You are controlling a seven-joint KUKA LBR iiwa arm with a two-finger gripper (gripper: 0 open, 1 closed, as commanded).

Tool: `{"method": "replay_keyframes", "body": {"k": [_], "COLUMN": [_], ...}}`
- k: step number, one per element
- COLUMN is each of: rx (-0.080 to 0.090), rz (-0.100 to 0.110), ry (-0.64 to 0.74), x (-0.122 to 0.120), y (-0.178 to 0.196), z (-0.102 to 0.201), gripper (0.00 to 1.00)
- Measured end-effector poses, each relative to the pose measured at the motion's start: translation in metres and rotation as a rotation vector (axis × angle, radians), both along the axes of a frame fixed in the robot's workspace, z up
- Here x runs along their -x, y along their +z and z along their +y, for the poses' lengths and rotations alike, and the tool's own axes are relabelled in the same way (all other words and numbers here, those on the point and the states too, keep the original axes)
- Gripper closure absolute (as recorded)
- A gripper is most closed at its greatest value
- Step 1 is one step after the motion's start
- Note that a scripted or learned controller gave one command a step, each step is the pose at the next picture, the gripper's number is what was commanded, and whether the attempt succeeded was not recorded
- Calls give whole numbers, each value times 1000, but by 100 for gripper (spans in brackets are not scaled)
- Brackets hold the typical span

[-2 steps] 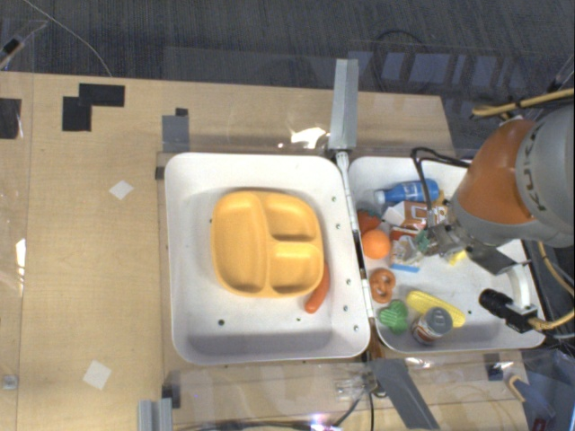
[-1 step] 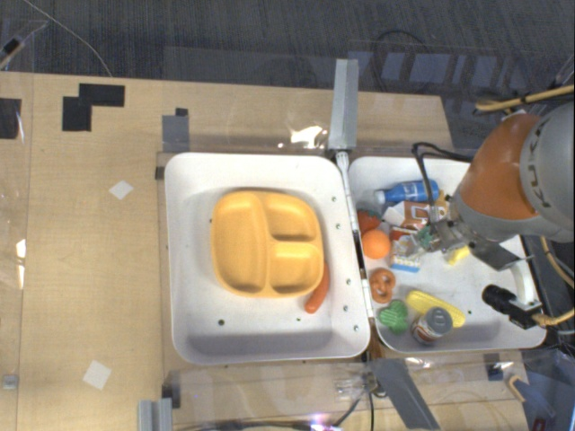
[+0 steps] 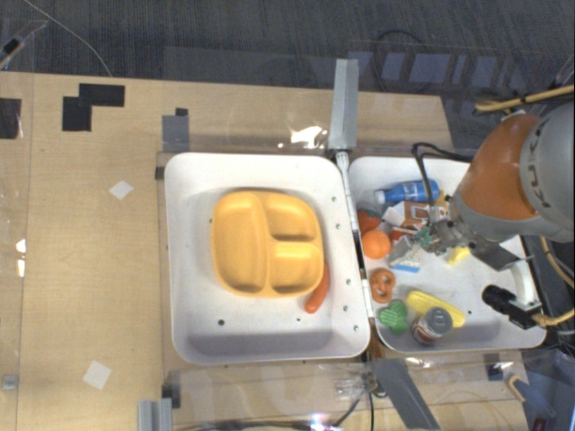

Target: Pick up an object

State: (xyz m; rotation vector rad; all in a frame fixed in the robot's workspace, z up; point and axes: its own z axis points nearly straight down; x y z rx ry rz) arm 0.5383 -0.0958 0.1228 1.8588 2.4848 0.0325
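Fingers of the gripper point(image 3: 429, 238): low in the right bin point(image 3: 490, 281), among clutter; whether open or closed cannot be told. Right bin contents: blue bottle point(image 3: 406, 192), orange ball point(image 3: 375, 243), small orange face toy point(image 3: 383, 282), green toy point(image 3: 392, 313), yellow piece point(image 3: 437, 303), round tin point(image 3: 433, 325). Left bin point(image 3: 184, 259): yellow divided plate point(image 3: 267, 241), carrot point(image 3: 316, 295) touching its lower right edge. Both bins sit side by side on the counter point(image 3: 81, 268).

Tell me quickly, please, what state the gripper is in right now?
Gripper: low in the right bin among the cluttered items; whether it is open, closed or holding anything cannot be told.
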Motion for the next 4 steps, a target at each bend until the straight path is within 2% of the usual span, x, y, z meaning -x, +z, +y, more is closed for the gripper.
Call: {"method": "replay_keyframes", "body": {"k": [1,2,3,4], "rx": [-4,4,-5,-2], "rz": [25,31,34,23], "ry": [87,291,11,19], "x": [-33,-41,-78,-82], "y": [-23,-17,-35,-20], "z": [-25,-32,-11,-11], "gripper": [0,0,0,100]}}
